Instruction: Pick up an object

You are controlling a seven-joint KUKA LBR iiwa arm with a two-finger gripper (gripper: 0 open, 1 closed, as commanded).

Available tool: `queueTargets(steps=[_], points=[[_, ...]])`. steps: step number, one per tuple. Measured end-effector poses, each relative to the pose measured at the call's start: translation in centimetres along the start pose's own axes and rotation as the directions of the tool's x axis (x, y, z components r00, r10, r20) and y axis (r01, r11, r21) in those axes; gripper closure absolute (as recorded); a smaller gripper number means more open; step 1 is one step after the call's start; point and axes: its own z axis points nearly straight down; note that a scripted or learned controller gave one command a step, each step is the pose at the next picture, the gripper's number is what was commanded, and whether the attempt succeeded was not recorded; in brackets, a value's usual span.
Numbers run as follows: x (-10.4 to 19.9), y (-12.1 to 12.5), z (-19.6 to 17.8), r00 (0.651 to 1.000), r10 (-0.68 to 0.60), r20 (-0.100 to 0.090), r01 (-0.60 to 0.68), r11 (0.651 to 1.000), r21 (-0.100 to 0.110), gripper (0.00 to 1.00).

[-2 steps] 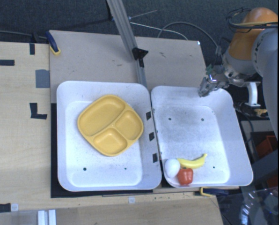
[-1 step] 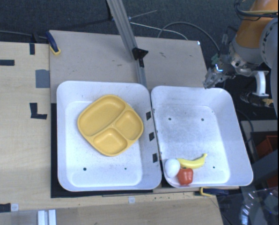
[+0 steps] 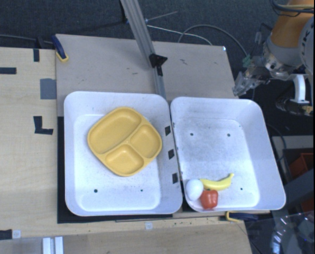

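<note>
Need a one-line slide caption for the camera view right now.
Arm's hand poised off the right bin's far corner; banana, white egg and red pepper clustered inside; yellow divided plate in left bin.

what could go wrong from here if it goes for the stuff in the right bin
The banana, white egg and red pepper sit bunched together against the right bin's near wall, so a grasp may catch two items or knock one aside. The wall may also block the fingers. The gripper is outside the bin's far corner, a long approach.
</note>
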Motion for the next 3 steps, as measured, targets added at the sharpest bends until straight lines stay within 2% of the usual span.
queueTargets(steps=[1, 2, 3], points=[[5.7, -1.1, 0.7, 1.000, -0.004, -0.002, 0.004, 1.000, 0.004, 1.00], [10.8, -3.0, -0.5, 1.000, -0.004, -0.002, 0.004, 1.000, 0.004, 1.00], [14.9, -4.8, -0.2, 1.000, -0.003, -0.002, 0.003, 1.000, 0.005, 1.00]])
